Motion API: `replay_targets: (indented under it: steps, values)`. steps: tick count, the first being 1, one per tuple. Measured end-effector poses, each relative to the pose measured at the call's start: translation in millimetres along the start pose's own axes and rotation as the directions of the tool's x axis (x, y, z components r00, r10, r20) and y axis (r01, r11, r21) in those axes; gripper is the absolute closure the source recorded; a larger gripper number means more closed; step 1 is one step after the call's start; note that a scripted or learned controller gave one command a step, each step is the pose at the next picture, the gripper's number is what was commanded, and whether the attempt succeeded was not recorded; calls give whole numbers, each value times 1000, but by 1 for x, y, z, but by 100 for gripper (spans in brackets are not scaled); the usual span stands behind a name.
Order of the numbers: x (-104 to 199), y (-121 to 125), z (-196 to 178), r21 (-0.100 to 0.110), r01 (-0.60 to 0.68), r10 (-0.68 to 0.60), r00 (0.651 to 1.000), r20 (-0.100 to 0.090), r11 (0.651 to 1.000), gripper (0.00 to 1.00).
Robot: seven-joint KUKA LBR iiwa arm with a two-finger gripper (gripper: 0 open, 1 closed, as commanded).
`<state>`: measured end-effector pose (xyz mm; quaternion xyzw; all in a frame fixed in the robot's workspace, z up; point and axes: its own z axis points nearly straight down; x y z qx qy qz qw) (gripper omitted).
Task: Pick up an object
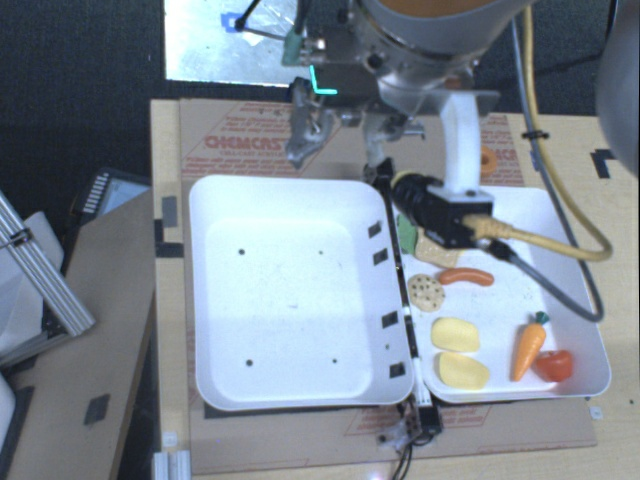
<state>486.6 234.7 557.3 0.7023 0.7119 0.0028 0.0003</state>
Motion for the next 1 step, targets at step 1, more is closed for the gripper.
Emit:
replay_targets:
  steps: [1]
  values:
    - [0, 0, -11, -2, 3, -3, 1000, -1, 1000, 100]
